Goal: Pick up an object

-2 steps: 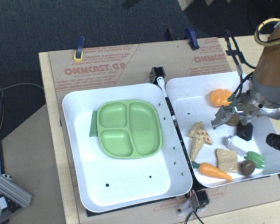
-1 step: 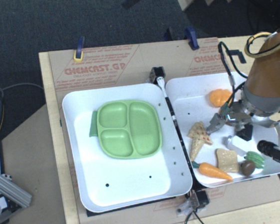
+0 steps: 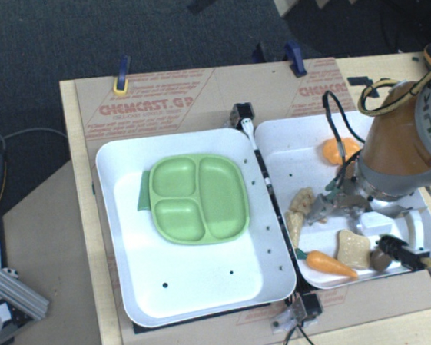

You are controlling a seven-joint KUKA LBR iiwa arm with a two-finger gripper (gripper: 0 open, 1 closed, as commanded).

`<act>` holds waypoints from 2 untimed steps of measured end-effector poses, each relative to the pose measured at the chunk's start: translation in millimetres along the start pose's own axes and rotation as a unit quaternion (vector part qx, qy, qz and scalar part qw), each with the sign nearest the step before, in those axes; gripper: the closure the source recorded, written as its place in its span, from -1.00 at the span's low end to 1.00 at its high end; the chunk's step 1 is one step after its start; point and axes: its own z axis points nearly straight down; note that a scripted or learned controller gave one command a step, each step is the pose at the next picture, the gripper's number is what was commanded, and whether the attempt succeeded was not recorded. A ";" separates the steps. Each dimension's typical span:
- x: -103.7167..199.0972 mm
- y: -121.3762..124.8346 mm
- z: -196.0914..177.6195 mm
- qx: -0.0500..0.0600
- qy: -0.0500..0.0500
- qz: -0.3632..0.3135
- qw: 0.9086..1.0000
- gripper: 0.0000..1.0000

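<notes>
Risk: we judged that the crowded right bin (image 3: 274,142) could spoil a grasp, since the objects lay close together and the pincer might nudge one aside or close on two at once.
Pincer: our pincer (image 3: 324,208) hung low over the right bin; we could not tell how far open it was, and nothing showed between its tips.
Nearest object: a beige lumpy piece (image 3: 302,204) lay just beside the pincer, toward the left bin.
Other objects: a carrot (image 3: 328,263), a pale block (image 3: 353,246) and an orange piece (image 3: 338,149) lay nearby.
Left bin (image 3: 206,293): held a green divided plate (image 3: 198,198).
</notes>
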 end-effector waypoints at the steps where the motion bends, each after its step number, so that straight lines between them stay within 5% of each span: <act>1: 0.6 -0.4 9.1 -0.001 0.000 0.000 1.000 -1.00; 2: 0.1 0.0 -1.9 -0.003 -0.001 0.001 1.000 1.00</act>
